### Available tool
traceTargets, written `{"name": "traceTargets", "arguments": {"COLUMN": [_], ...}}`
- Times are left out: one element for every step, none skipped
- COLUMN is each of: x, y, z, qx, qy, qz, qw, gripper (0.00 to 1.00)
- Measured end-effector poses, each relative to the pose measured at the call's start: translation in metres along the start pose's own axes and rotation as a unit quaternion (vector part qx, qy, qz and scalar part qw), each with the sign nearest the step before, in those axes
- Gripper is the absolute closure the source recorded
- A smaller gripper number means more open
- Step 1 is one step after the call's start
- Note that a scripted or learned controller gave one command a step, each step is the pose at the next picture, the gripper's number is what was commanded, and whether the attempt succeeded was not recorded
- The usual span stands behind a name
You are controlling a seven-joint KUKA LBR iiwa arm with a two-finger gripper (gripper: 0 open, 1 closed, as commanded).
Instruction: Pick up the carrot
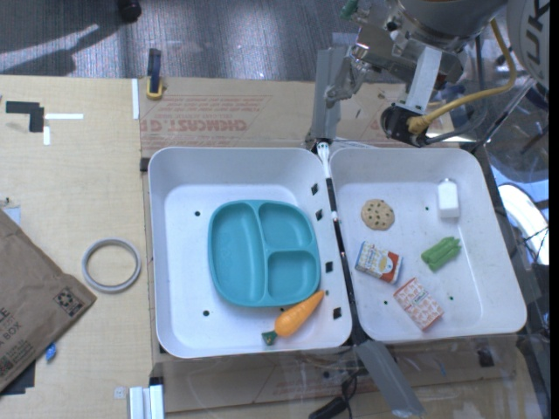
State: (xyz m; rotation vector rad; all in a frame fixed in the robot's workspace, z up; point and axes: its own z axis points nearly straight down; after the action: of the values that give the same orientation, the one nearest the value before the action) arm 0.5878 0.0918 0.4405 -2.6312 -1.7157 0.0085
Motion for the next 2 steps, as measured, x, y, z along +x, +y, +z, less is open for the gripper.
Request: {"name": "traceTargets", "arguments": {"x": [0.000,0.071], "y": [0.001,-0.028], "z": [-0.008,0.040], "qx": [0.001,0.000], "qy": [-0.002,0.000], "qz": [0.000,-0.027], "qw": [1.0000,0.9996], "gripper": [1.00,1.00]}}
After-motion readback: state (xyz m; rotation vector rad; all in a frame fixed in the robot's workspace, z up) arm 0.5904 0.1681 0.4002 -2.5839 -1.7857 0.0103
